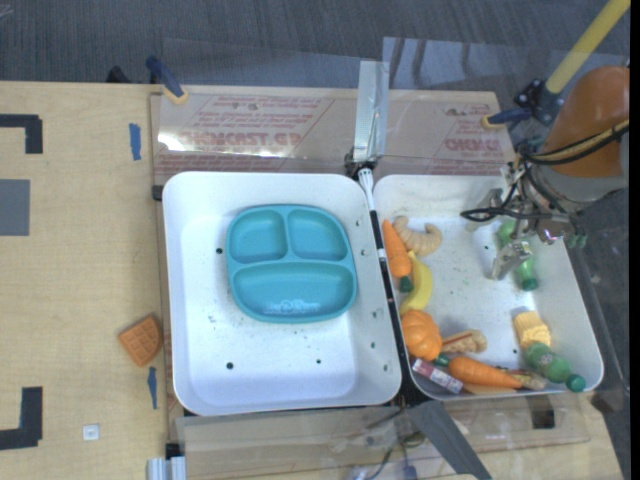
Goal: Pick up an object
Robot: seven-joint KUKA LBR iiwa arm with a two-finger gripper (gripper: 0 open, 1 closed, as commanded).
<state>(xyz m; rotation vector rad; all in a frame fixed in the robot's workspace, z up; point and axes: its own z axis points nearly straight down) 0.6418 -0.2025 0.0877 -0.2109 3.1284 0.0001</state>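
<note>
Green toy piece lies in the right bin, close to its right edge and about halfway along it. You see the gripper pointing down just beside it, at its upper left. Whether the gripper is closed, parted or touching the piece cannot be told from this angle. Dark cables loop around the wrist. Above them the arm's orange band rises past the bin's far right corner, and the arm reaches in from the right.

Along the same bin's left edge you find an orange carrot, a yellow banana and a small orange pumpkin. A second carrot lies along the near edge, with a yellow corn cob towards the near right corner.

The left bin holds a teal divided plate, set slightly towards its far edge. Both bins sit on a pale wooden bench. An orange waffle-like piece rests on the bench, just off the left bin's near left corner. A clear plastic sheet lies behind the bins.
</note>
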